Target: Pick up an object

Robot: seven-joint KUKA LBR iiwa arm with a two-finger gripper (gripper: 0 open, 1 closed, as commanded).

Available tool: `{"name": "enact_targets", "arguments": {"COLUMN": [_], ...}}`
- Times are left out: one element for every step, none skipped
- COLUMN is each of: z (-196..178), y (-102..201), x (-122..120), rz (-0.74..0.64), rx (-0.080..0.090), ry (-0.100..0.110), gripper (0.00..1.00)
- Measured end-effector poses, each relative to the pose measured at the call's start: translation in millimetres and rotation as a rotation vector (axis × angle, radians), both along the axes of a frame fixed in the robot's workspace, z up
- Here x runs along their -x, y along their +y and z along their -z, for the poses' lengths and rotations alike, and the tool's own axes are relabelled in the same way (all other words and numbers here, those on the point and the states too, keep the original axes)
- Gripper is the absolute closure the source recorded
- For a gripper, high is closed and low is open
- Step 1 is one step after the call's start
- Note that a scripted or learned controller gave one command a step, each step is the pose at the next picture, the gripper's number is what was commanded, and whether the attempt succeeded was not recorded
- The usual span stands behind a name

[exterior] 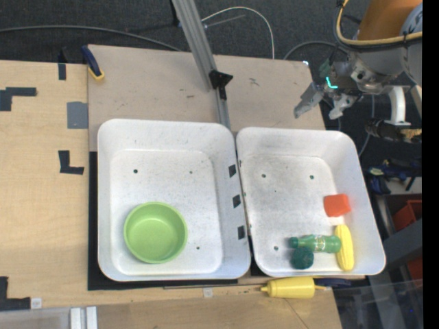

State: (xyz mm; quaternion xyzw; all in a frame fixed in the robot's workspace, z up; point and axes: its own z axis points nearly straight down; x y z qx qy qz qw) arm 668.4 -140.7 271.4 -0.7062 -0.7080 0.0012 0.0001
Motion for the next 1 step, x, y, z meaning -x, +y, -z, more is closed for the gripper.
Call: {"name": "enact_targets", "arguments": {"z": [45.8], "y": [-0.6], "x": [7.0], "rz": [0.0], "rx": [0.0], "ry": [0.004], "gripper": [0.0]}}
